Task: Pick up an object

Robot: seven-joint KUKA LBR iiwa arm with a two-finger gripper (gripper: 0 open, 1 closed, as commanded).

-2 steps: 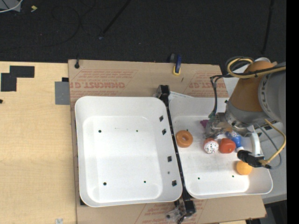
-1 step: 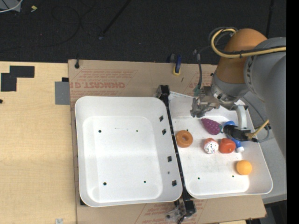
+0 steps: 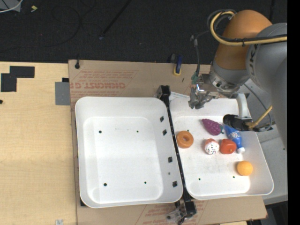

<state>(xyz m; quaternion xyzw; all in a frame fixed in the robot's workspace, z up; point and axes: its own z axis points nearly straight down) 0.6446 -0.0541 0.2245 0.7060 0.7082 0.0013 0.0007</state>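
My gripper [image 3: 197, 101] hangs over the far left corner of the right bin [image 3: 220, 191], with nothing visibly between its fingers. Below it in that bin lie an orange ring [image 3: 185, 139], a purple bumpy piece [image 3: 212, 126], a white ball with dark spots [image 3: 211, 147], a red piece [image 3: 228, 146], a blue and white item [image 3: 235, 137] and an orange ball [image 3: 244, 168]. The purple piece is the nearest to the gripper, a little to its right and toward the front.
The left bin [image 3: 86, 125] stands beside the right one, with a black divider strip [image 3: 169, 139] between them. Both rest on a cardboard sheet [image 3: 108, 81] on the wooden bench. A blue clamp [image 3: 177, 64] sits at the cardboard's far edge.
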